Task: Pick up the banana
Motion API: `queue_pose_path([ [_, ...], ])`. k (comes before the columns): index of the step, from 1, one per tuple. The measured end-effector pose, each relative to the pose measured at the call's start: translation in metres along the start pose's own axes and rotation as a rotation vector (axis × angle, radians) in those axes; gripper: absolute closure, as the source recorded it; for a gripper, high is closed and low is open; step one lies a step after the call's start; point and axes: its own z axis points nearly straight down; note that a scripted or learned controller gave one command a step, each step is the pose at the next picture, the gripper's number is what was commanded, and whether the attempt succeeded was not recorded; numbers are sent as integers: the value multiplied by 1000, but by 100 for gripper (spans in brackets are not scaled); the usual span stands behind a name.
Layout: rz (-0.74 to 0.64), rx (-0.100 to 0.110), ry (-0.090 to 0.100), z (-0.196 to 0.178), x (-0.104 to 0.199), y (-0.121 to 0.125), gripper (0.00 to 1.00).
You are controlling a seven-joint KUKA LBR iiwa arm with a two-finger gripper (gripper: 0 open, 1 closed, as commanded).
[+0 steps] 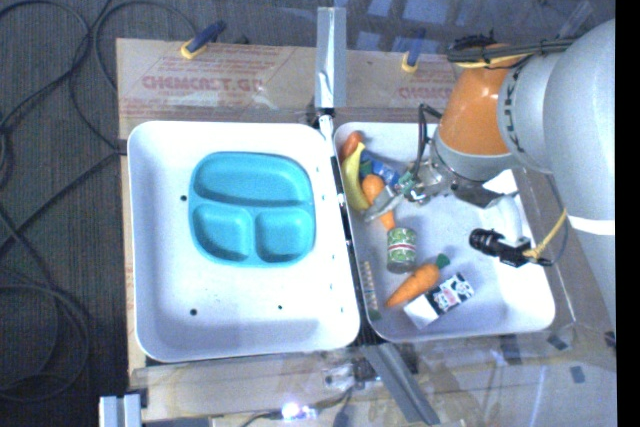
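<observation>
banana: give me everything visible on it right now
The banana is yellow, curved and smooth-skinned, looking like a plastic toy. It lies flat in the right bin, running along its left wall near the far corner. An orange-red item sits at its far end and a small orange piece touches its right side. The gripper is close beside it, not holding it.

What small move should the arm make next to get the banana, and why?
Probably shift the gripper a little toward the divider between the bins and lower it. The banana lies along the left wall of the right bin, crowded by an orange fruit, and the gripper sits just to its right, holding nothing visible.
</observation>
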Motion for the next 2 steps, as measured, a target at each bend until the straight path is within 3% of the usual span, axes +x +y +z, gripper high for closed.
queue_pose_path([
  [1, -108, 63, 44, 6, -46, 45, 0],
  [2, -286, -4, -9, -1, -2, -9, 0],
])
